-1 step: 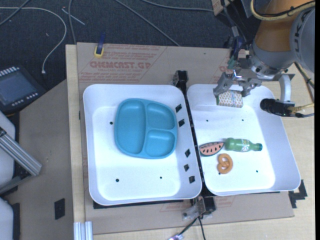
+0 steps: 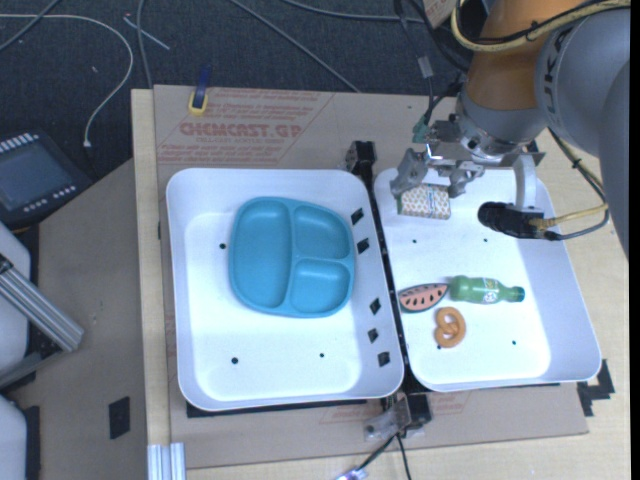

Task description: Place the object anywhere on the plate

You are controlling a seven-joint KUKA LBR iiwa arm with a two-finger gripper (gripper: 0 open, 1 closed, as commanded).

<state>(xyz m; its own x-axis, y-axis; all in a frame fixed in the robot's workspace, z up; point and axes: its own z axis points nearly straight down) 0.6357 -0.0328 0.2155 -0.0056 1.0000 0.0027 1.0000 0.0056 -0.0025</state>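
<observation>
A blue plate (image 2: 292, 256) with three compartments lies in the left bin (image 2: 200, 348). A small beige block with a speckled face (image 2: 424, 202) sits at the back left corner of the right bin (image 2: 545, 353). My gripper (image 2: 432, 180) hangs right over that block, its tip at the block's top edge. From this angle I cannot make out whether the block is gripped or just lies under it. The block is right of the divider between the bins, well apart from the plate.
Toward the front of the right bin lie a watermelon slice (image 2: 423, 296), a green bottle (image 2: 483, 290) and a pretzel (image 2: 450, 326). A black cable end (image 2: 508, 218) hangs from the arm over the right bin. Black clips (image 2: 366, 258) line the divider.
</observation>
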